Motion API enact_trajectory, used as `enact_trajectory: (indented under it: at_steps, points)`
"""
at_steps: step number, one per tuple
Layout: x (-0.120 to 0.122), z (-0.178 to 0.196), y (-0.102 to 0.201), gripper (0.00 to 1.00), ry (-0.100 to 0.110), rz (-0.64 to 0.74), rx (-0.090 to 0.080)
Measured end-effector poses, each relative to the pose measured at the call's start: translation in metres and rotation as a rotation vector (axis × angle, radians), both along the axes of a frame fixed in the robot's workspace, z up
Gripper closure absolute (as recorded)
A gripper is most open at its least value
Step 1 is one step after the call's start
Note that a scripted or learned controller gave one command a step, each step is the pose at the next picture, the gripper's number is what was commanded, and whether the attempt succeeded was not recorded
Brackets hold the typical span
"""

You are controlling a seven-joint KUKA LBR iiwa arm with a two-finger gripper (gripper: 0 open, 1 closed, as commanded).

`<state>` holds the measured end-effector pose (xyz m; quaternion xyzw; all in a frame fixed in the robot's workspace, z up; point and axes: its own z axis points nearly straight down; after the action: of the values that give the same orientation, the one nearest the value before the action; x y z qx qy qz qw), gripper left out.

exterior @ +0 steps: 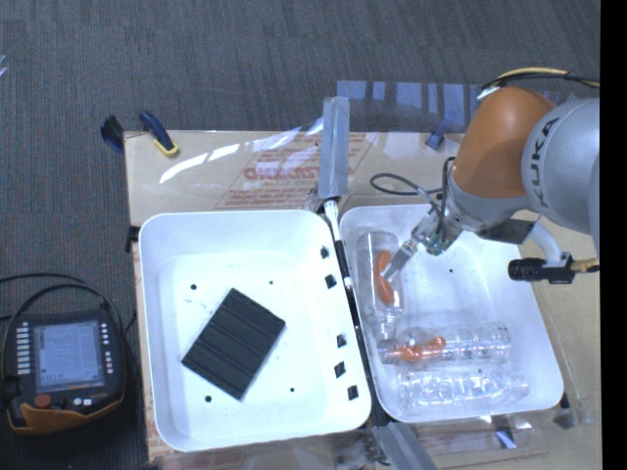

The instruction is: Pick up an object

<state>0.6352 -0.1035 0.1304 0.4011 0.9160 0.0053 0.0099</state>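
Looking down on the bench from the one camera, we see two shallow white bins side by side. The left bin (157, 262) holds a flat, dark ribbed slab (234, 343), lying tilted near the middle of its floor, well apart from the walls. A few small dark spots dot the bin floor around it.

The right bin (544, 346) holds clear plastic bottles. One bottle (377, 272) lies along the bin's left wall, running from far to near, with something orange (385, 284) showing at or inside it. A second bottle (456, 345) lies across the bin's near half, with orange parts close to its left end. A third clear bottle (460, 390) lies just nearer than that, close to the near wall.

The arm comes in from the right, its orange band (500, 145) above the far right part of the right bin. The gripper (400, 258) points down and to the left, its tip at the far end of the bottle by the left wall, beside the orange piece. We cannot tell how the gripper stands, nor whether it touches the bottle.

Left of the bench, a handheld control pendant (64, 365) with a screen rests on the carpet. A blue and yellow clamp (157, 133) sits at the far left corner of the bench.
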Motion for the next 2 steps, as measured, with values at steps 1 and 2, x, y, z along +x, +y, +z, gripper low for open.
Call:
enact_trajectory:
  at_steps: [1, 2]
  points:
    - [0.0023, -0.0163, 0.0113, 0.00, -0.009, 0.090, -0.003]
    - [0.0111, -0.0162, 0.0132, 0.00, -0.008, 0.147, -0.006]
